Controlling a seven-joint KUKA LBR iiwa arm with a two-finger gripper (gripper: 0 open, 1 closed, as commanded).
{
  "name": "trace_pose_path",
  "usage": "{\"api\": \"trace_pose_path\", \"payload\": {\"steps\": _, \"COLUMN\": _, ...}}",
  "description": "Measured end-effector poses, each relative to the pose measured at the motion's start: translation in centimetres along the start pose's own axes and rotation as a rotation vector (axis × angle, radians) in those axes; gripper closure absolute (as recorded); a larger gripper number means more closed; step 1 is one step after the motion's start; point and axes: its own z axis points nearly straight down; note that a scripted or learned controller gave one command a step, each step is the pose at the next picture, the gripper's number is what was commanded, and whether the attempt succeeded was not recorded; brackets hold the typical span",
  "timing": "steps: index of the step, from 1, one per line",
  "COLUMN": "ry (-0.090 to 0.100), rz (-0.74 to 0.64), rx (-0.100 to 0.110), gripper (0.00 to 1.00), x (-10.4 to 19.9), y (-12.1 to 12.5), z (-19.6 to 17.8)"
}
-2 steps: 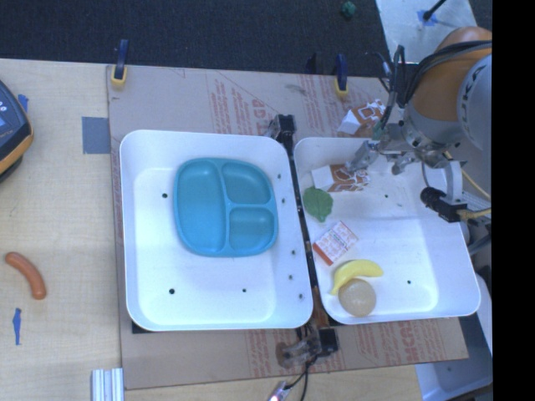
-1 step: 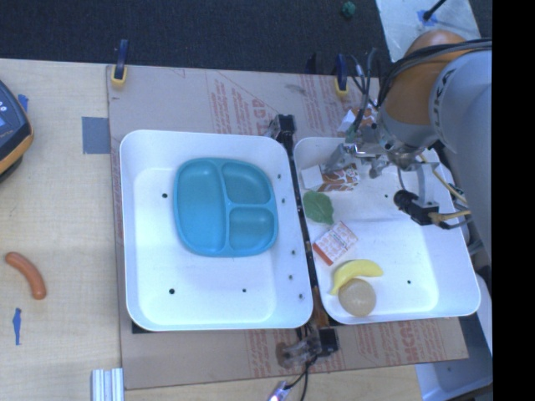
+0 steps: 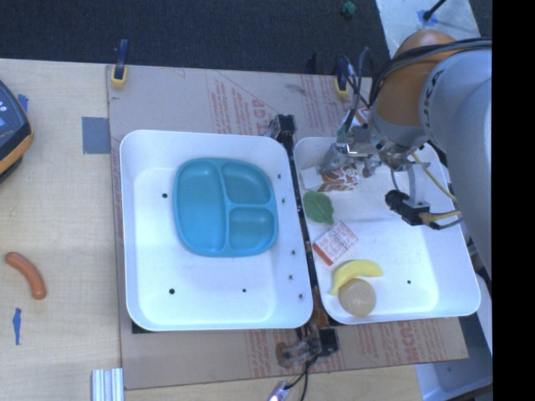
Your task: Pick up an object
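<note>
From here I cannot tell how the fingers [image 3: 349, 159] stand; they hang low at the far end of the right bin [image 3: 451, 295], just above a brown-and-white packet [image 3: 338, 178]. Nearer lie a green leaf [image 3: 318, 206], a red-printed packet [image 3: 335, 241] and a banana [image 3: 357, 271].

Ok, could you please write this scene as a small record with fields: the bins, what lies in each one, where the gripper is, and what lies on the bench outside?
left bin: holds a blue divided plate
right bin: holds a green leaf, a red-and-white packet, a yellow banana, a tan round object
gripper: over the far left part of the right bin, above a brown-and-white item
gripper fingers: cannot tell
bench outside the bins: an orange sausage at the left
</note>
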Motion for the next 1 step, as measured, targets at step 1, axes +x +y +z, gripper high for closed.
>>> {"api": "trace_pose_path", "payload": {"steps": 1, "ry": 0.0, "rz": -0.001, "rx": -0.005, "gripper": 1.0, "x": -0.09, "y": 0.25, "z": -1.4}}
